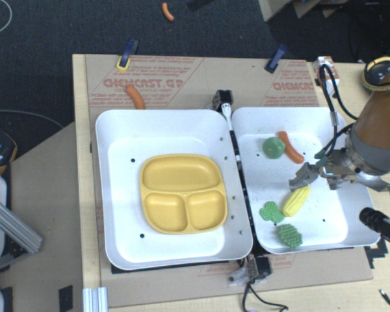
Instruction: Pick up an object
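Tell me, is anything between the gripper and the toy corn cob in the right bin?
Nothing visible. The gripper hangs right at the upper end of the corn cob; the other toys lie off to the sides.

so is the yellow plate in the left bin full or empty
Empty. All three compartments of the yellow plate show bare yellow; the toy food, like the corn, lies in the right bin.

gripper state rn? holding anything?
Gripper: over the right bin, just above the corn cob. Open or closed cannot be told; nothing visibly held.
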`<state>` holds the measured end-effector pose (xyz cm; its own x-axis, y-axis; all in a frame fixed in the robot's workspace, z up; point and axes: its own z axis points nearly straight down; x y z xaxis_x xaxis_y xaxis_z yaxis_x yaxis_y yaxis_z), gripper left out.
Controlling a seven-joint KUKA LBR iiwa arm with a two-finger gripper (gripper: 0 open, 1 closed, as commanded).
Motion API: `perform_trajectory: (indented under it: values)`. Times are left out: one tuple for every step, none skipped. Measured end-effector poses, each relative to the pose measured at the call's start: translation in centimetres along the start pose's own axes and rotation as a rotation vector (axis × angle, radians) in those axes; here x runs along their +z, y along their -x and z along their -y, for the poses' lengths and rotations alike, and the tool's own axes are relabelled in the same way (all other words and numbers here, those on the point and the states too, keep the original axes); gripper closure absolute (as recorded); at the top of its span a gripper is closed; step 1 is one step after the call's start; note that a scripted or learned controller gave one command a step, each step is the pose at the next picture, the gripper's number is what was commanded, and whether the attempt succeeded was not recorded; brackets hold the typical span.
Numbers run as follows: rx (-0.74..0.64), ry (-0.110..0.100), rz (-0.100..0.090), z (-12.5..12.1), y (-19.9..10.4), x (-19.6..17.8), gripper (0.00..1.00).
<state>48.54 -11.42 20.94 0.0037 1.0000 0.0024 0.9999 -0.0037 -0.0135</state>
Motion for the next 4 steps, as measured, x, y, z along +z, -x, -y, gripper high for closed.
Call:
perform_trajectory:
  values:
    - [-0.003,0.013,0.002,-0.3,0.0,-0.6,0.00]
    - [-0.003,0.006,0.000,-0.4,0.6,3.9,0.00]
    - [-0.003,0.007,0.000,-0.5,0.5,8.2,0.00]
    - [-0.002,0.014,0.000,-0.7,0.4,12.5,0.00]
